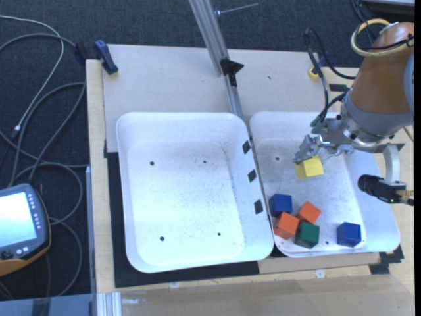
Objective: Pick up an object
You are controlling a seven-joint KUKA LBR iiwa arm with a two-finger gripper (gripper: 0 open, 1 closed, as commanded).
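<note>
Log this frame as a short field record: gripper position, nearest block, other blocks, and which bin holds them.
gripper: over the right bin, upper part
nearest block: yellow block, just below the gripper; contact or grasp cannot be told
other blocks: two blue blocks, two orange blocks, green block, clustered near the bin's front edge
left bin: white, speckled floor

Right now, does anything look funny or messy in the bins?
Nothing looks spilled or broken. The yellow block sits tilted just under the gripper, apart from the other blocks bunched at the right bin's near edge.
</note>
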